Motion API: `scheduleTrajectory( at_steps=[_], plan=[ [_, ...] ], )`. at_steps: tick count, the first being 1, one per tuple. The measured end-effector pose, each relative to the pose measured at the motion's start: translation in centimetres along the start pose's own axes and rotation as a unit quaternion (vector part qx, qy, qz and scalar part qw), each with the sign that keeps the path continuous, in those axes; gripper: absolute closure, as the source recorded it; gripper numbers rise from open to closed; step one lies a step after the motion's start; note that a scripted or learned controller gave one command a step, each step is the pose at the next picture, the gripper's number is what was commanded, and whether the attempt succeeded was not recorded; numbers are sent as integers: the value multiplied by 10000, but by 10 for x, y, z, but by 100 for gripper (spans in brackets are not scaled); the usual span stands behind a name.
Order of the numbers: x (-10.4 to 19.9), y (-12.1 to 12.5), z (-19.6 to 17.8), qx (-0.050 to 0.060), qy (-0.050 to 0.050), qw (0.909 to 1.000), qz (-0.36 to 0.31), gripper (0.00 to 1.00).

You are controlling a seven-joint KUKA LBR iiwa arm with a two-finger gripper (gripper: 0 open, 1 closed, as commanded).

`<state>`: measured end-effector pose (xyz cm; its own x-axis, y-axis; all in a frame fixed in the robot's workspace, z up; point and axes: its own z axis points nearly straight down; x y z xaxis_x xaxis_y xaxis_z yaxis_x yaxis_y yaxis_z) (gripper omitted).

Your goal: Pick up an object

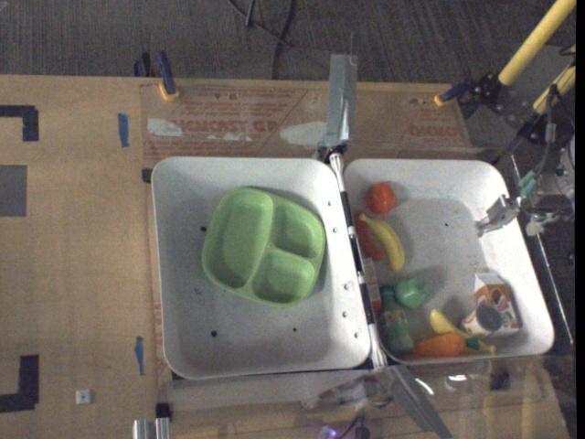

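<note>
The right bin (450, 229) holds several toy foods. A red tomato (380, 198) lies at its back left, with a yellow banana (388, 242) just in front and a red piece (366, 240) against the left wall. Nearer the front are a green pepper (412, 293), a green piece (397, 330), an orange carrot (442, 345), a small yellow piece (443, 322) and a small carton (494, 305). My gripper (494, 216) hangs over the bin's right side, behind the carton and apart from every object. Nothing shows between its tips.
The left bin (174, 318) holds a green divided plate (265, 245). A metal post (340, 99) stands behind the seam between the bins. A yellow pole (541, 29) and dark clamps stand at the back right. Bare wooden bench lies to the left.
</note>
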<state>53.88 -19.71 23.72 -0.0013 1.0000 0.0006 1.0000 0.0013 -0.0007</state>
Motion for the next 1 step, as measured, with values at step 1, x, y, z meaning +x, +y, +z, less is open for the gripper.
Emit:
scheduleTrajectory(
  at_steps=[1],
  plan=[
    [66,1,148,-50,-21,9900,-1407,0]
  ],
)
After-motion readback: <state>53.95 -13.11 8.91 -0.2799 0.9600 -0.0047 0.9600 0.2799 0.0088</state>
